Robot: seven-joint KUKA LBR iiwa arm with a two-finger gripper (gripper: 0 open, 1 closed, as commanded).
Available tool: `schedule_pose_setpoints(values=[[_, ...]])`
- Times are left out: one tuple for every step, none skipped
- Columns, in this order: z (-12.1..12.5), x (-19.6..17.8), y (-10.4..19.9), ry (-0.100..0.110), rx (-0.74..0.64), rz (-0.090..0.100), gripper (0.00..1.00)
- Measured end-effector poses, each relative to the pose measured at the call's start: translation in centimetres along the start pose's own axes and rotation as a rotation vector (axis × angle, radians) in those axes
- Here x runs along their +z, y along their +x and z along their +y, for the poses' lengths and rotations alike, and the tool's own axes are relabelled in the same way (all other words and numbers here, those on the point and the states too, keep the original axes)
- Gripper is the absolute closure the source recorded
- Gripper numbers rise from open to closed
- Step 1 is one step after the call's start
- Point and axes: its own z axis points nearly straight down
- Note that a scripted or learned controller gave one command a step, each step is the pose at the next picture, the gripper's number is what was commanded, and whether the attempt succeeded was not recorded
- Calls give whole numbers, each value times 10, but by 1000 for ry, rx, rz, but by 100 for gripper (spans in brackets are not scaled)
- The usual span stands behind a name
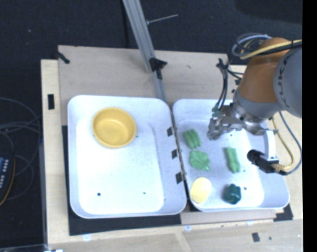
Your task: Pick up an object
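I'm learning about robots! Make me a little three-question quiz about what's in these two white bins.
1. True or false: the yellow bowl sits in the left bin.
2. How many green things lie in the right bin? A) two B) four C) six
3. Fill in: the hand hangs over the ____ bin.

Key
1. True.
2. B: a green piece by the divider, a leafy green piece below it, a long green piece, and a dark green piece. A pale yellow object lies there too.
3. Right.
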Motion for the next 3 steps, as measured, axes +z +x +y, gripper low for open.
schedule_pose_setpoints(values=[[7,-62,-1,0,0,0,100],[7,-65,-1,6,0,1,100],[22,-51,45,7,-3,1,100]])
